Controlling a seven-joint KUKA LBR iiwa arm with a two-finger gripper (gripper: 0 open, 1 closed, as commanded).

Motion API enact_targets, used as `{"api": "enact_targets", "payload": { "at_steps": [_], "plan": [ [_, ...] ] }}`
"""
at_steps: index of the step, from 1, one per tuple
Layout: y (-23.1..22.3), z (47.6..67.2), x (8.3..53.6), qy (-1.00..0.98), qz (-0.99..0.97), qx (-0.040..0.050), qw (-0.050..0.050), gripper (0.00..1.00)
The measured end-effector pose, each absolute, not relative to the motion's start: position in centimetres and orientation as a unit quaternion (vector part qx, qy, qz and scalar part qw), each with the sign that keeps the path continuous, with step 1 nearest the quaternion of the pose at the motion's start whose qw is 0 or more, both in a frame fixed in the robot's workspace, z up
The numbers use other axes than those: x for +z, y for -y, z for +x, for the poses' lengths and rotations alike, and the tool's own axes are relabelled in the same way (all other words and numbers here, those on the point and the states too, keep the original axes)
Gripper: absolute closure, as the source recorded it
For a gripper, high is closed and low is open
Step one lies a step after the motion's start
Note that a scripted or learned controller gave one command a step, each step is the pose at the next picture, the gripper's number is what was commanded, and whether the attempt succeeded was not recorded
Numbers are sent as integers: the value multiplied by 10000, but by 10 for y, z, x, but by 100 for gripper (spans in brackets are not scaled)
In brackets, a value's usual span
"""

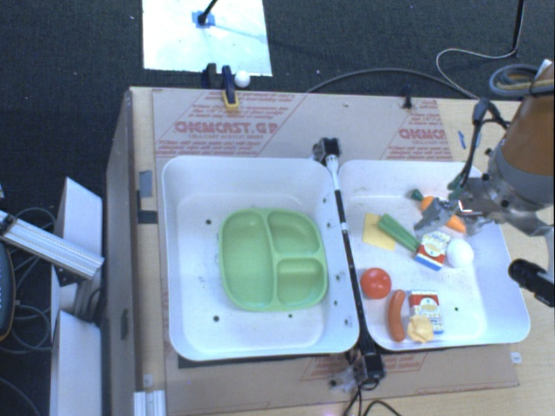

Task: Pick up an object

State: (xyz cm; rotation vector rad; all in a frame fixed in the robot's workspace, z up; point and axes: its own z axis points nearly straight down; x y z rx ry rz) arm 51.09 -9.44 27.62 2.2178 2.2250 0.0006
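Note:
My gripper (445, 212) hangs low over the far right part of the right bin (499, 323), reaching in from the right. It sits right above an orange carrot piece (431, 204), with a green stick (397, 230) and a yellow cheese wedge (378, 232) just to its left. A small red-and-white carton (432, 251) and a white egg (460, 253) lie just in front of it. Nearer the front lie a red tomato (375, 282), a sausage (397, 314), a red box (425, 305) and a yellow lump (421, 329).
The left bin (186, 232) holds a green divided plate (273, 259). A black bar (341, 224) runs between the two bins. The grey arm with its orange band (529, 146) fills the right side above the bench.

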Motion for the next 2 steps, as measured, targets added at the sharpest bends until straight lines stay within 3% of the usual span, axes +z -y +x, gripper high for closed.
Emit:
{"api": "enact_targets", "payload": {
  "at_steps": [1,2],
  "plan": [
    [137,536,150,-7073,7069,-7,-8,0],
    [147,590,89,-7082,7060,28,51,0]
  ]
}}
